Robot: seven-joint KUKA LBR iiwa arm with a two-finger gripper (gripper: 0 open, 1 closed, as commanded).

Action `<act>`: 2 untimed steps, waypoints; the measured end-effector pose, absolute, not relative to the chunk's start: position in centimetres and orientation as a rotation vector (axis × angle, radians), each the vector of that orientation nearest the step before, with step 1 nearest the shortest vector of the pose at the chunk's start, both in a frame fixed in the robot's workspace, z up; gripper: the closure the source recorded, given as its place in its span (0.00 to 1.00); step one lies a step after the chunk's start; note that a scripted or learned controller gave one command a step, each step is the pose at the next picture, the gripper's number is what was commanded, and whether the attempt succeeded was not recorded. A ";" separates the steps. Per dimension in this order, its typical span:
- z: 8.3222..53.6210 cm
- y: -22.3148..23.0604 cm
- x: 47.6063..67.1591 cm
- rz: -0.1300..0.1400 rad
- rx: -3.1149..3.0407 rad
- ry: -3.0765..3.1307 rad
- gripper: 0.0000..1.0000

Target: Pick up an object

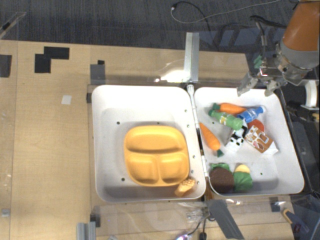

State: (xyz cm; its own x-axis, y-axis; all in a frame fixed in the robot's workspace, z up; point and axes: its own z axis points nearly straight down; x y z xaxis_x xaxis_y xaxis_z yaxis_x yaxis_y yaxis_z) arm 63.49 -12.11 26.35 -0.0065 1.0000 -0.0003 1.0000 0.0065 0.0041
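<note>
My gripper (258, 87) hangs over the back edge of the right bin (290, 149), its two fingers spread apart with nothing between them. Below it, in the right bin, lie an orange carrot (232, 107), a green bottle (226, 119), a blue bottle (250, 114), a second carrot (210, 137), a black-and-white cow toy (237, 140) and a red-and-white carton (258, 137). At the front of that bin sit a brown ball (221, 178) and a green and yellow toy (242, 178).
The left bin (107, 134) holds a yellow divided plate (156, 153) and a small tan toy (186, 186) at its front right corner. A metal post (192, 56) stands behind the divider between the bins. Cables lie on the dark floor behind the bench.
</note>
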 end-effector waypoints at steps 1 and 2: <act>10.8 -9.9 64.3 0.002 2.249 2.192 0.00; 8.6 -9.8 66.5 -0.018 2.270 2.191 0.00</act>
State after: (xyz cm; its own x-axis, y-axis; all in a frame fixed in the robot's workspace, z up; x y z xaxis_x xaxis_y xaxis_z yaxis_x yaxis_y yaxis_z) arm 66.54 -9.78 8.62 0.0353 0.9994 0.0011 0.9992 -0.0353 -0.0179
